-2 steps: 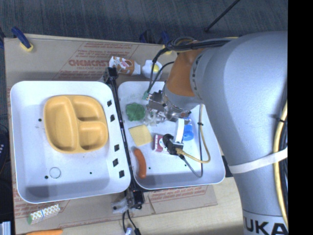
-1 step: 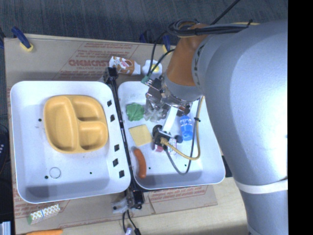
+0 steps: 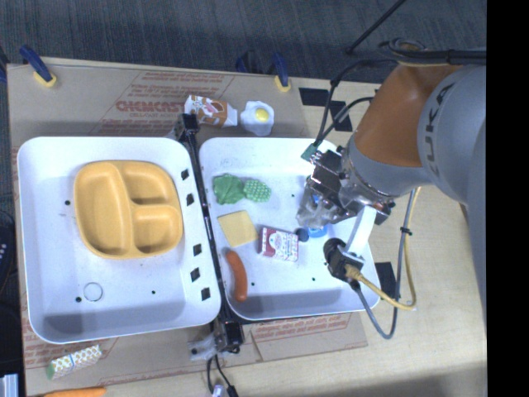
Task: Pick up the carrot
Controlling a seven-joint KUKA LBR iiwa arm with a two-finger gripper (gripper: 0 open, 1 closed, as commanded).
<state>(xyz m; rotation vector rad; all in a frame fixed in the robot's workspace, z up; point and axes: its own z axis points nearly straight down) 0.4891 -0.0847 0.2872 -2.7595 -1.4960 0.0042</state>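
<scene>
Camera view: the carrot [image 3: 238, 275] lies along the left wall of the right bin [image 3: 285, 298], just below a yellow block [image 3: 237, 227]. The gripper [image 3: 317, 216] hangs well apart to its right, seemingly not yet lined up; whether it is released or clenched cannot be told.

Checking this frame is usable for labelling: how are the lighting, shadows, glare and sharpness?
Camera view: even, soft lighting with no hard glare on the white bins; faint shadows pool along their near walls; the gripper looks smeared and hard to read; the carrot and yellow tray are reasonably sharp; overall resolution is low and slightly grainy.
</scene>
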